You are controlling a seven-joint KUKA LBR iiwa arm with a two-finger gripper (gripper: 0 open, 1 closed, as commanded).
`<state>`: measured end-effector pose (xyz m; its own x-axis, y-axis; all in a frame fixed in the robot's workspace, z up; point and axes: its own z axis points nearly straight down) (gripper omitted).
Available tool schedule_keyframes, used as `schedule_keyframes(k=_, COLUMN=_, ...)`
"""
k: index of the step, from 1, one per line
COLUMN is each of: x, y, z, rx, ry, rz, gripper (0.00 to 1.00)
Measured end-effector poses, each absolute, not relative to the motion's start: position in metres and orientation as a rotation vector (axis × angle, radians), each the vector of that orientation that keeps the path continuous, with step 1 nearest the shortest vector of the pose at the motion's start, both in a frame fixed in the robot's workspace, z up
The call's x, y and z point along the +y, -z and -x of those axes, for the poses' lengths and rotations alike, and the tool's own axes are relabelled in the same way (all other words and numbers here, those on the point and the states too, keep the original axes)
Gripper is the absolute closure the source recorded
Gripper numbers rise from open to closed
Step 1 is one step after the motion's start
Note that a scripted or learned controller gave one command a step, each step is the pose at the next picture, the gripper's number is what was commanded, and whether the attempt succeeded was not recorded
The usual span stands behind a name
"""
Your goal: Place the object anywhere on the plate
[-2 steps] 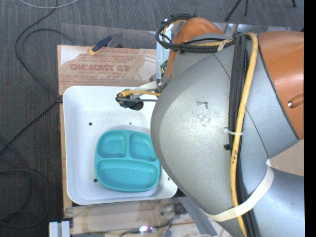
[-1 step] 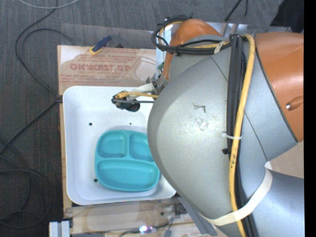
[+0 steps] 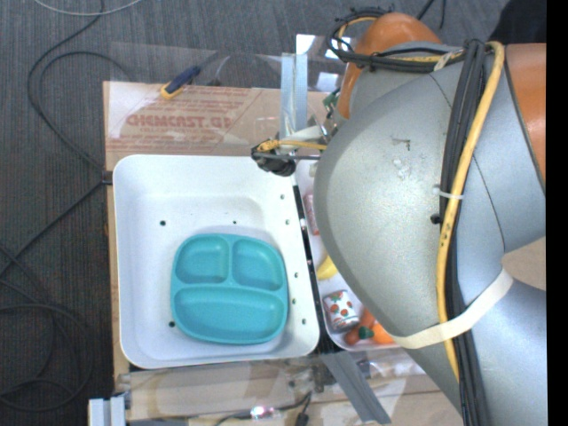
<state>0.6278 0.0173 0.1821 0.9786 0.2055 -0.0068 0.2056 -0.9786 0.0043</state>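
Plate (image 3: 231, 288) lying bare in left bin (image 3: 142, 202); toys (image 3: 342, 309) likely light, small, best pinched across middle; jaws' state impossible to tell behind arm (image 3: 417, 202).

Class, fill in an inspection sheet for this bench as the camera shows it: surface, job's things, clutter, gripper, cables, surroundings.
Surface: left white bin on a bench with a cardboard sheet behind it.
Job's things: teal plate, three compartments, lying flat in the left bin, nothing on it.
Clutter: small objects in the right bin, largely hidden by the arm.
Gripper: fingers hidden; state cannot be judged.
Cables: black and yellow cables along the arm; loose cable on the floor.
Surroundings: dark carpet.
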Motion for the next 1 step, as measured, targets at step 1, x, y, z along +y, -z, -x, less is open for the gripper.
schedule_keyframes(k=1, x=0.002, y=-0.182, z=-0.5461, rx=0.397, ry=0.013, rz=-3.113, gripper=0.0)
